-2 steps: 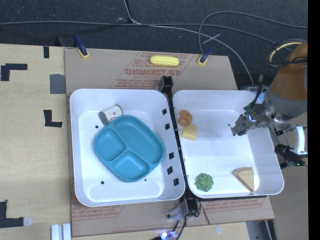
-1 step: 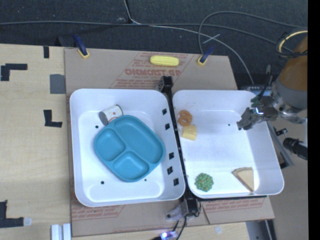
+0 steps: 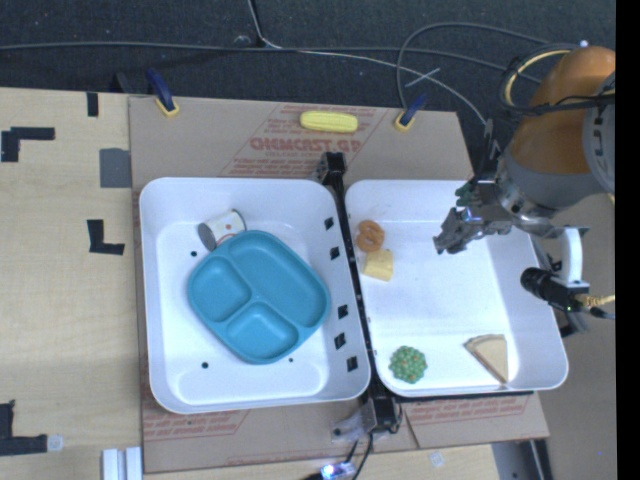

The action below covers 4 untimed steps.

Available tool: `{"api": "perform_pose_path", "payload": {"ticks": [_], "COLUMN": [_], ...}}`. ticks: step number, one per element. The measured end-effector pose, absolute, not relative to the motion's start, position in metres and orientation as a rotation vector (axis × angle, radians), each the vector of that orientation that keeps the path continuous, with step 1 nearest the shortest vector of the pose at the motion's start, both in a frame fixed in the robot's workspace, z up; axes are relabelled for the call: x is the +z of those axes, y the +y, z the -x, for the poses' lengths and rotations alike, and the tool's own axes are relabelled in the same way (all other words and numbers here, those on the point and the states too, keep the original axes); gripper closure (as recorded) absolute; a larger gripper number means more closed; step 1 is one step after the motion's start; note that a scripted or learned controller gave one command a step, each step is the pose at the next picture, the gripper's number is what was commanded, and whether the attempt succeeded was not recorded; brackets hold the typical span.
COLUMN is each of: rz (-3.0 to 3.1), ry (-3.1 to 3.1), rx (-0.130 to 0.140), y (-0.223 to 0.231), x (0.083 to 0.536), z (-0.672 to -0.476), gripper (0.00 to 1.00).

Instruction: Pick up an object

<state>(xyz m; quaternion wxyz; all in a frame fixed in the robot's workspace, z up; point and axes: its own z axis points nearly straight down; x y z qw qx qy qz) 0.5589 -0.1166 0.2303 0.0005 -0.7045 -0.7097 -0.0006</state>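
My gripper hangs over the upper right part of the right bin, with nothing visible between its dark fingers. In that bin lie an orange pretzel-like piece and a pale yellow cheese cube at the left, a green broccoli floret at the front, and a tan bread wedge at the front right. The gripper is well to the right of the pretzel and the cube, apart from all of them.
The left bin holds a blue divided plate and a small white cup lying on its side. A yellow banana-like object lies on the cardboard behind the bins. Cables trail over the back of the bench.
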Motion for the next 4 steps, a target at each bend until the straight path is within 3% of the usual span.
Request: {"api": "perform_pose_path", "payload": {"ticks": [3,4], "rz": [2.213,2.213], "ry": [-2.227,-2.228], "rx": [0.001,0.0], "y": [0.047,0.103], "x": [0.234,0.226], "z": [-0.567,-0.587], "gripper": [1.0,1.0]}}
